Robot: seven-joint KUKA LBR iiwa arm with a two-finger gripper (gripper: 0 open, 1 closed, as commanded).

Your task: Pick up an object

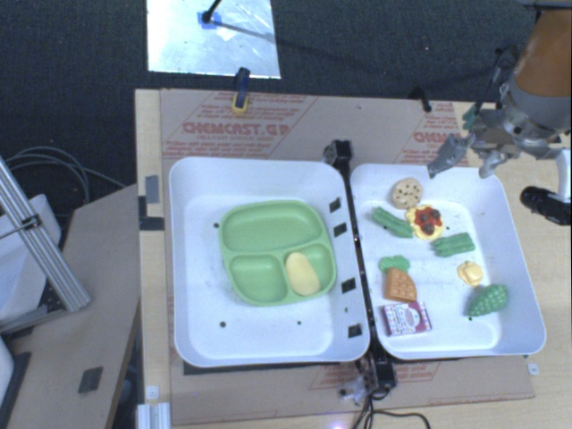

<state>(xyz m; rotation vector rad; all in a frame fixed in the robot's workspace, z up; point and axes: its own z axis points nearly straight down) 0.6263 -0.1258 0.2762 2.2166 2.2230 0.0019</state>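
Note:
The right bin (514, 239) holds several toy foods: a cookie (407, 191), a red and yellow piece (426, 221), a green bean pod (392, 222), another green pod (454, 244), an orange carrot-like piece (399, 282), a small yellow piece (470, 273), a green bumpy piece (489, 300) and a red and white box (406, 318). My gripper (467, 159) hangs open above the bin's far rim, up and right of the cookie, with nothing between its fingers.
The left bin (192, 239) bears a green divided tray (268, 239) with a yellow piece (303, 273) in its lower right compartment. A black divider (350, 239) joins the bins. A shiny sheet (213, 25) lies at the back.

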